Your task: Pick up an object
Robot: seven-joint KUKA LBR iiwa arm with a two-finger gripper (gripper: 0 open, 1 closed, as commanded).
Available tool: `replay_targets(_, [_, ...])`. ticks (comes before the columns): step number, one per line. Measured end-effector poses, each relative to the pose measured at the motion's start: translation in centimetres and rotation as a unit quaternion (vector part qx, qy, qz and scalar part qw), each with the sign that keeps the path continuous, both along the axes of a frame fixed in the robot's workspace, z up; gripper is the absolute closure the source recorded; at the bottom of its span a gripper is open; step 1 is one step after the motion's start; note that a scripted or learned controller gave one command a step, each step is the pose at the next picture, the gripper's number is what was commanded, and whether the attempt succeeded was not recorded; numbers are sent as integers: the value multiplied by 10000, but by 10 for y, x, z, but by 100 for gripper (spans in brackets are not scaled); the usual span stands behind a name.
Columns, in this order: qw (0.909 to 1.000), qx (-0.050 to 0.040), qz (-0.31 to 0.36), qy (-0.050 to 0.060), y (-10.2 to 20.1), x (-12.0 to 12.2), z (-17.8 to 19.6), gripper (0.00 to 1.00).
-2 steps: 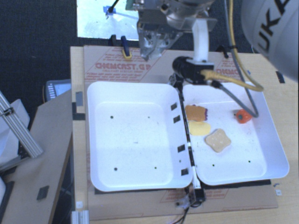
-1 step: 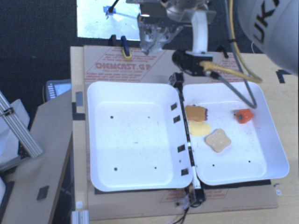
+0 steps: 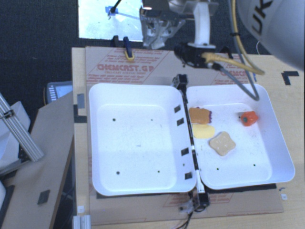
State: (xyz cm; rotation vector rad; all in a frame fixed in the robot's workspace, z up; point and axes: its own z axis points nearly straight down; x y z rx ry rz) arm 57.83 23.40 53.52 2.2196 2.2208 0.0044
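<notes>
four items crowd the right bin's [image 3: 281,166] left half; gripper [image 3: 155,37] state unclear, beyond the bins.

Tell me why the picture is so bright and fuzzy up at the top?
In the camera view, strong light falls on the pale patch of floor behind the bench, washing it out to near white; the grey metal gripper above the bins looks soft and blurry; the two shallow white plastic bins shine evenly with faint shadows, and the small orange-red toy stays fairly sharp.
</notes>
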Motion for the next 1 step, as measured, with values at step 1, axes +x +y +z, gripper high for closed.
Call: replay_targets(1, [10000, 1, 9, 4, 0, -1, 0, 0])
